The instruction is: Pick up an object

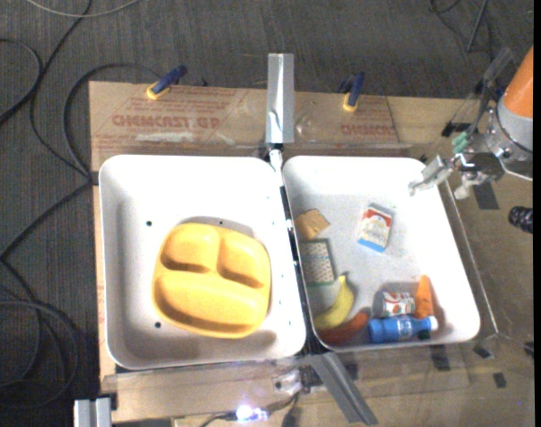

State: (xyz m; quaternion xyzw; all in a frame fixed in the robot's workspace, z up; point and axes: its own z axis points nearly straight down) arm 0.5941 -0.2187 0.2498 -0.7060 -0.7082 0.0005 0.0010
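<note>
Two white bins sit side by side on the bench. The left bin (119, 238) has just one thing in it, a yellow tray (214, 278) with three compartments, lying flat around the middle. The right bin (342, 176) is where all the small stuff is, mostly crowded along its left wall and near edge. There's a tan block (312, 223) by the left wall, then a grey grater (318, 262) just nearer than that, and a banana (339, 302) curving below the grater and touching it. A red thing (344, 329) (can't tell what it is) pokes out under the banana along the near wall, with a blue bottle (399, 329) lying on its side just to its right. Behind the bottle sits a can (396, 302) with a carrot (423, 296) right beside it, on the right. A small red-and-white box (375, 228) lies on its own nearer the middle, well apart from the pile. The gripper (428, 177) hangs over the far right corner of that bin, away from every object, holding nothing; its fingers are too small and blurry for me to call wide or narrow.
</note>
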